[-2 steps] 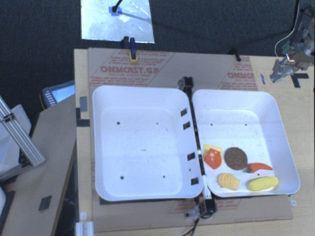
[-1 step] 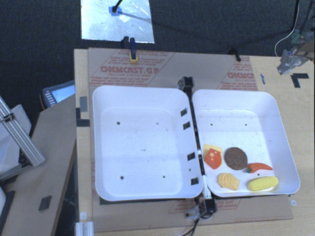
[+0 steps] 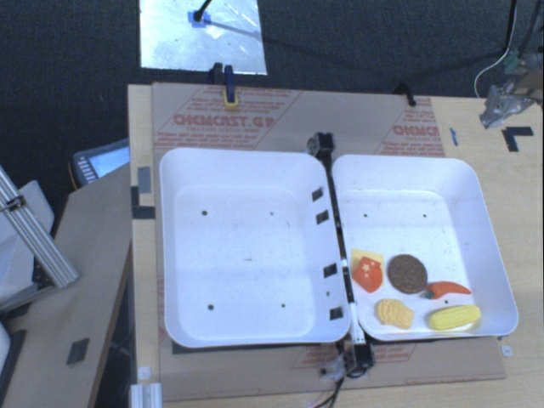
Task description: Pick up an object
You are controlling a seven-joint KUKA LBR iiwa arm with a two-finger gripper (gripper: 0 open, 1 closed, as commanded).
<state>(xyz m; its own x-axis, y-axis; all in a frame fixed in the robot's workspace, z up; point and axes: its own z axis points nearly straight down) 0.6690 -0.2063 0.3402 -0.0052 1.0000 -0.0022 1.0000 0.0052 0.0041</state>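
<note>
The pincer (image 3: 501, 109) hangs at the table's far right edge; whether it is wide or narrow I cannot tell. Well below and left of it, the toy food (image 3: 408, 274) lies untouched in the right bin (image 3: 408, 177). Nothing is picked yet.

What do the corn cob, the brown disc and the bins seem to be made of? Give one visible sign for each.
Corn cob: probably moulded plastic, with even yellow colour and a slight sheen. Brown disc: likely matte plastic or rubber, dull and finely speckled. Bins: probably thin formed plastic, smooth white with rounded corners.
</note>
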